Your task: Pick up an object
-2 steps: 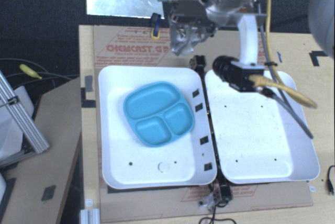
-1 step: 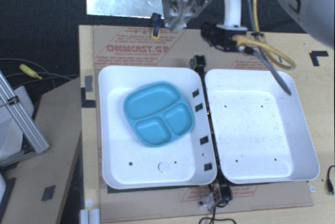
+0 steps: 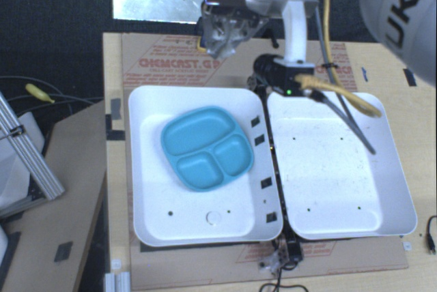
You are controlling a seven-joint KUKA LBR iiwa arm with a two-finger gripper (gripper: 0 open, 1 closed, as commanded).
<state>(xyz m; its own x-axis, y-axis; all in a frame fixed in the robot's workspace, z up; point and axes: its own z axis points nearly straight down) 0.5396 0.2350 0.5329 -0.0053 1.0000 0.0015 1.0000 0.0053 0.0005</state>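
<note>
The camera view shows the gripper (image 3: 224,35) hanging high over the far edge of the counter (image 3: 119,65), above the cardboard sheet (image 3: 171,62) that lies under the two bins. It sits beyond the far rim of the left bin (image 3: 147,215), roughly over that bin's far right corner. The jaws are a blurred metallic cluster from this angle, so I cannot tell whether they are apart or together; nothing can be made out between them.

The only thing to pick is the tray (image 3: 207,147), a blue divided tray lying flat on the floor of the left bin, a little nearer the far wall than the near one. It has one wide compartment on its far side and two smaller ones nearer the camera. Its long axis runs at a slant, from the left toward the right and slightly nearer the camera. From the gripper, the tray lies toward the camera and a touch left, and well below.

The right bin (image 3: 389,174) holds no loose object; a yellow cable (image 3: 341,96) and a dark one trail across its far corner.

In my judgement the coming move calls for a shift toward the camera over the tray, then a descent onto a raised rim or divider, since the flat floor offers little to pinch.
</note>
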